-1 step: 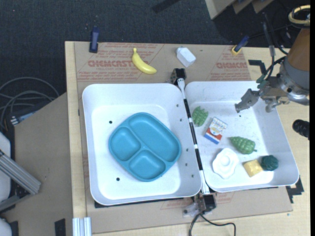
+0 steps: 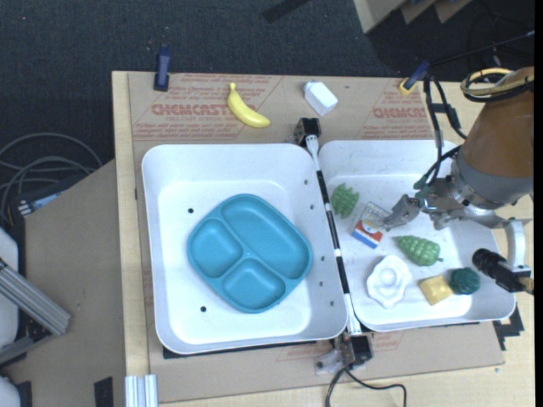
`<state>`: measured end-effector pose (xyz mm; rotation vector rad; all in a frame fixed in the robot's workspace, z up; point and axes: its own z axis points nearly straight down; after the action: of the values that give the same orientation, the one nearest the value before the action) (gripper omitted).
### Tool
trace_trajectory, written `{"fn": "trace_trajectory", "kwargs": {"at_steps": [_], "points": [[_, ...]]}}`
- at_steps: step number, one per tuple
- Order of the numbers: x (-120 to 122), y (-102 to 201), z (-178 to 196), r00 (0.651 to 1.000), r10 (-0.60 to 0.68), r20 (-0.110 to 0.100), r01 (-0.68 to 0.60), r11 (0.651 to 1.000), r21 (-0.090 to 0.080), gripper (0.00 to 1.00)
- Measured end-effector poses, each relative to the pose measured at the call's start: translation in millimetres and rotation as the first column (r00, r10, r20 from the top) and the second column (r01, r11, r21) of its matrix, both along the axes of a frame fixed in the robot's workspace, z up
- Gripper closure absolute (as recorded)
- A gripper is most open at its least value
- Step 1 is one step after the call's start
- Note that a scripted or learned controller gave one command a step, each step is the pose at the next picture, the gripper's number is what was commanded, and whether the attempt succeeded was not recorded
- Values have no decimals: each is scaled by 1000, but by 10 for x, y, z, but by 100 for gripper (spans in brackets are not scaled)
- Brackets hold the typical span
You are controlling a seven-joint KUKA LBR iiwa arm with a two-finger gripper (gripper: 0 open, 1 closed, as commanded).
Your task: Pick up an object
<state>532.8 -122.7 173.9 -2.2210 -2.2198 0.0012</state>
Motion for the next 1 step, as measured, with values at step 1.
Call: {"fn": "trace_trajectory", "kwargs": {"at_steps": [1], "points": [[-20, -310, -711, 1000, -1, -1, 1, 1000, 0, 0]]}}
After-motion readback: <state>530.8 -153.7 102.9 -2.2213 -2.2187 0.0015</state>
